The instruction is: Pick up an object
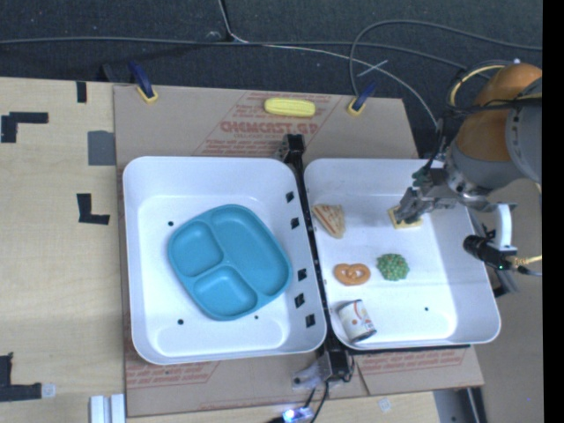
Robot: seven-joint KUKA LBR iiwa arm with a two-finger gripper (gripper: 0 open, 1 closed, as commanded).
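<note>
A small yellowish object (408, 223), flat and too small to name, lies on the floor of the right bin (441, 320), in its upper right part, and the gripper (411, 208) is down on top of it, its dark tip covering the piece's upper edge. Whether the piece is actually gripped cannot be told from this slant. The arm (493, 139), grey with an orange band, comes in from the right of that piece, over the bin's right rim. Left of the yellowish object, near the bin's left wall, lies a tan sandwich wedge (330, 219). Below the object and a little to its left sits a green broccoli floret (393, 267), and left of the floret lies a brown pretzel (352, 274). Farther down and left, close to the bin's lower left corner, lies a small white and red can (357, 319) on its side. Well to the left of the object, in the left bin (145, 324), rests a blue divided plate (229, 261). Above and left of the object, on the cardboard behind both bins, lies a yellow banana-like toy (289, 107).
</note>
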